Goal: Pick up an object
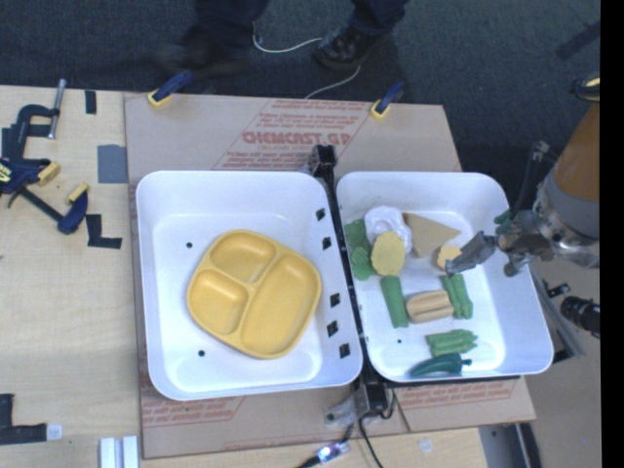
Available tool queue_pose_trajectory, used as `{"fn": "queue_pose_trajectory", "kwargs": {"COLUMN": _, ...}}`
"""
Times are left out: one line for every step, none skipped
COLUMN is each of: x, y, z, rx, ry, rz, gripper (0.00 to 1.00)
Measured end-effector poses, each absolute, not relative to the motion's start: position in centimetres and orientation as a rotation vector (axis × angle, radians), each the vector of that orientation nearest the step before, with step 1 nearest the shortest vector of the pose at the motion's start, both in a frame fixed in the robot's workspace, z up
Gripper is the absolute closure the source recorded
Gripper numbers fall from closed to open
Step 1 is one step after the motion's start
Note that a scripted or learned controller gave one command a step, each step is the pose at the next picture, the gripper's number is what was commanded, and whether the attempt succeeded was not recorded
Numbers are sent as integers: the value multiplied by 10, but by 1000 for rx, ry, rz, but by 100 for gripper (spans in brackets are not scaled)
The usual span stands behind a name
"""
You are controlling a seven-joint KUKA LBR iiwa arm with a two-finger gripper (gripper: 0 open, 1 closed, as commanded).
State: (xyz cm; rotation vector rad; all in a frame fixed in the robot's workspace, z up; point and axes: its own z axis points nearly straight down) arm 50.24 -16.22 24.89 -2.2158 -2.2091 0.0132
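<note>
The right bin holds several toy foods: a yellow lemon-like piece, a white crumpled item, a tan wedge, a small yellow piece, a long green stick, a tan bread roll, a green pickle, a green pepper and a dark teal pepper. My gripper hovers over the bin's right side. Its fingers are spread and nothing shows between them. The left fingertip is just right of the small yellow piece.
The left bin carries a yellow divided plate. Blue and black clamps lie on the bench at far left. A person's legs and a cable are beyond the bench at the top.
</note>
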Motion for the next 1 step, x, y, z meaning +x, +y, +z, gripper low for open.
{"fn": "queue_pose_trajectory", "kwargs": {"x": 505, "y": -162, "z": 256, "rx": -2219, "ry": -2221, "rz": 2, "gripper": 0}}
